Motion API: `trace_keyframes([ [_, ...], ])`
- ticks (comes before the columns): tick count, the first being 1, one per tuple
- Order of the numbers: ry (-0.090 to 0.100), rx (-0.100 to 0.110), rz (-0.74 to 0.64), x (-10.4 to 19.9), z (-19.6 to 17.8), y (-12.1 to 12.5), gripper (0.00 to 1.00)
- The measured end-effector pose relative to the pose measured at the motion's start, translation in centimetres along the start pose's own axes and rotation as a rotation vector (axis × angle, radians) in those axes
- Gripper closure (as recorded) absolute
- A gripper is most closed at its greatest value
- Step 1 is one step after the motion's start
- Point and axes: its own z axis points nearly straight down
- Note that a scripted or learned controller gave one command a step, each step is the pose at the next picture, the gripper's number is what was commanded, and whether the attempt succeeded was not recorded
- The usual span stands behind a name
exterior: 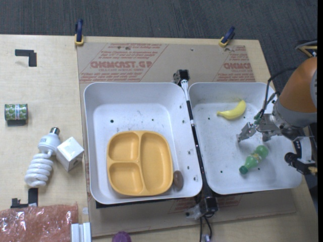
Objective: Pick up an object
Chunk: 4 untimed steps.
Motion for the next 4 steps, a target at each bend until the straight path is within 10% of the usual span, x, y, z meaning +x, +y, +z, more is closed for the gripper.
trace_keyframes([
  [1, 0.000, 0.001, -0.002, 5.2, 0.0, 3.7, 0.00],
  [2, 0.001, 0.002, 0.001, 7.4, 0.0, -4.7, 0.00],
  [3, 0.000, -0.001, 0.004, 7.3, -1.0, -4.5, 1.00],
  [4, 0.000, 0.000, -0.001, 1.5, 0.0, 1.3, 1.00],
])
